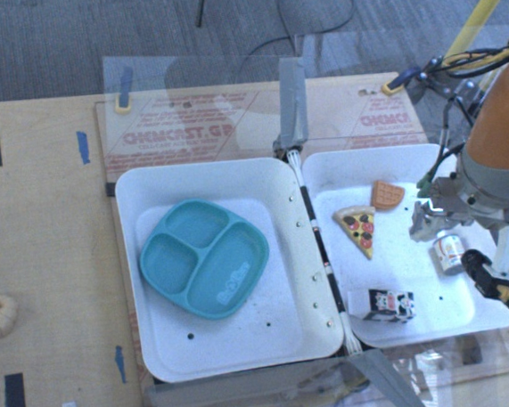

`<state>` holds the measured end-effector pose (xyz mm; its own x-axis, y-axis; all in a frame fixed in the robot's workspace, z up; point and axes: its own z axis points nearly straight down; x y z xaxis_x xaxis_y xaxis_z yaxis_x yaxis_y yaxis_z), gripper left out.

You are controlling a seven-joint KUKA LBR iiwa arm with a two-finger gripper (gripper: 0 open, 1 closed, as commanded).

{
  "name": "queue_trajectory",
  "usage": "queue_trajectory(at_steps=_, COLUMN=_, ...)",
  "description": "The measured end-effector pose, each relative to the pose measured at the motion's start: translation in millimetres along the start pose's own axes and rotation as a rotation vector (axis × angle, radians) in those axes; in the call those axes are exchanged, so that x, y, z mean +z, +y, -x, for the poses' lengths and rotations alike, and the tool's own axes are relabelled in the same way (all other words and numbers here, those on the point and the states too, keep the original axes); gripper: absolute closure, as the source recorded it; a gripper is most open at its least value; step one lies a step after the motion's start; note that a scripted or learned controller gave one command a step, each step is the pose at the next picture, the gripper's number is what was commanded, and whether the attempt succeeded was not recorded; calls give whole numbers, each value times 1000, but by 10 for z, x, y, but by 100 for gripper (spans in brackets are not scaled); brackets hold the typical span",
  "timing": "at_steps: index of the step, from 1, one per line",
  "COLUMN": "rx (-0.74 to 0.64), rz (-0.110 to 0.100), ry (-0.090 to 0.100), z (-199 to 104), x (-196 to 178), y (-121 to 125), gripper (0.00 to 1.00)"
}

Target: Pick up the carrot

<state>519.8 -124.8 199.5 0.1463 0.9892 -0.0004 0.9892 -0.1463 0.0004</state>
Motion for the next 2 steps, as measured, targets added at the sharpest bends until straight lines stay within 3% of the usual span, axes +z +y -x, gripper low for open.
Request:
queue_trajectory(at_steps=1, rx=-212, rz=-3, ry=1, z=-755, x=155, y=-524, gripper=100)
queue_trajectory(at_steps=2, rx=-841, rz=3, ry=0, z=-616, x=17, y=-416, gripper=100)
